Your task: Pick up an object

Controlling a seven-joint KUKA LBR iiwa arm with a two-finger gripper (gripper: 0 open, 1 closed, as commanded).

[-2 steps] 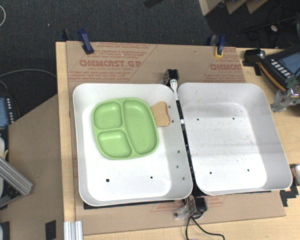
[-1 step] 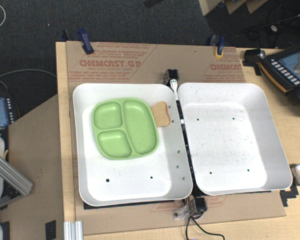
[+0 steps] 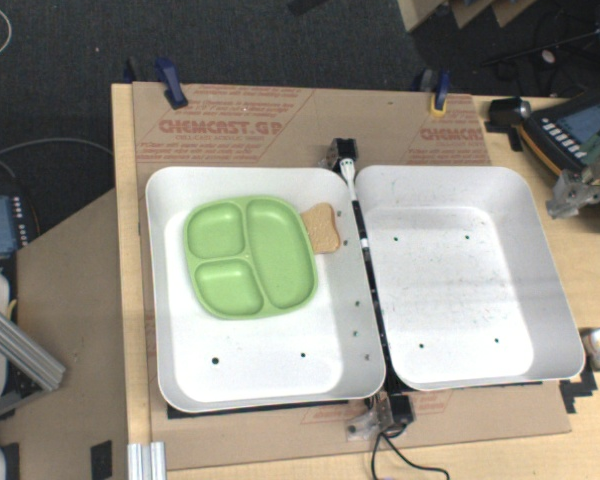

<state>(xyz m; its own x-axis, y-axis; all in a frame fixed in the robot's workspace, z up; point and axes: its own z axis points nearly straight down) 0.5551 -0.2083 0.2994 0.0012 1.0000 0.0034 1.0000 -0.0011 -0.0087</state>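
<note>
A light green plate (image 3: 250, 258) with three compartments lies in the upper part of the left bin (image 3: 260, 368). A small tan, flat piece that looks like a slice of toast (image 3: 323, 228) rests against the plate's upper right rim, close to the bin's right wall. The right bin (image 3: 460, 268) shows a bare white floor with small dark specks.
Both bins sit on a brown cardboard sheet (image 3: 230, 118) held by blue clamps (image 3: 170, 80) at the back. A black divider fitting (image 3: 345, 153) stands between the bins at the back edge. Dark equipment and cables (image 3: 565, 138) lie off the bench's far right.
</note>
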